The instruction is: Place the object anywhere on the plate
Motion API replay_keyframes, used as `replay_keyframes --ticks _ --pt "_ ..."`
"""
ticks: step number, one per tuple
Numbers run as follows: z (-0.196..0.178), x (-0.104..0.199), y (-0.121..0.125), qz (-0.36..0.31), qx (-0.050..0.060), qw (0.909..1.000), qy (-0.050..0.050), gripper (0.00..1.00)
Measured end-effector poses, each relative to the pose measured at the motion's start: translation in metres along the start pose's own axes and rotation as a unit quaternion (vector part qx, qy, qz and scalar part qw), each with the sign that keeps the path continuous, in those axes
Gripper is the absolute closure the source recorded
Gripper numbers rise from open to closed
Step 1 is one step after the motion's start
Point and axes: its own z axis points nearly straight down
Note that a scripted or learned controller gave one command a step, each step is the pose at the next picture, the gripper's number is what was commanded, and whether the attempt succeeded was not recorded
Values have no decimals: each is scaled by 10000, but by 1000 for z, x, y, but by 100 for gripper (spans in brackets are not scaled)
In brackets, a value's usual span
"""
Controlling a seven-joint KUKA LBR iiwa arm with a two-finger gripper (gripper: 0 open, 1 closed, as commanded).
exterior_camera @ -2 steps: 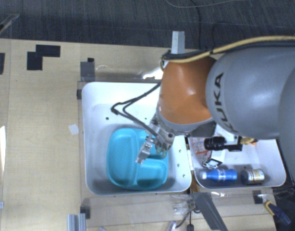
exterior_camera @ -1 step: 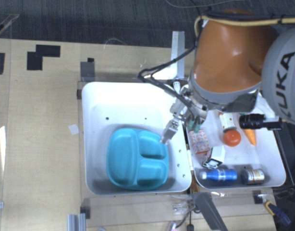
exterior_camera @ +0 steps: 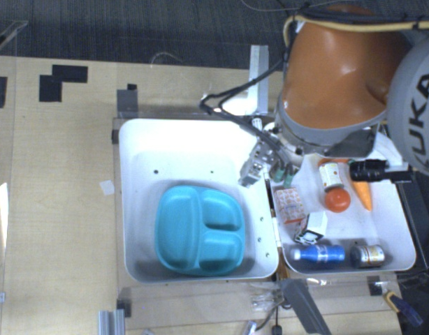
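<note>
The arm [exterior_camera: 340, 68] fills the upper right, leaning over the bins' shared wall. The left bin [exterior_camera: 141, 152] holds the blue plate [exterior_camera: 199, 230] at lower centre, ready to receive. The right bin [exterior_camera: 403, 246] crowds a can [exterior_camera: 368, 255], blue bottle [exterior_camera: 319, 255], orange carrot [exterior_camera: 362, 194] and packet [exterior_camera: 290, 204]. The gripper [exterior_camera: 256, 167] hangs above the plate's upper right; whether it grips anything I cannot tell, nor which object is meant.

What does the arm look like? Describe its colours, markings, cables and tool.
The arm has a broad, glossy orange band above a grey wrist ring. A pale grey link at the right carries dark KUKA lettering. A black cable loops off the wrist. The tool is small, metallic silver-grey, with a black cylindrical piece sticking out rightward.
</note>
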Motion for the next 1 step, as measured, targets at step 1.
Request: replay_keyframes --ticks 1 --pt "115 24 38 255 46 9996 56 100"
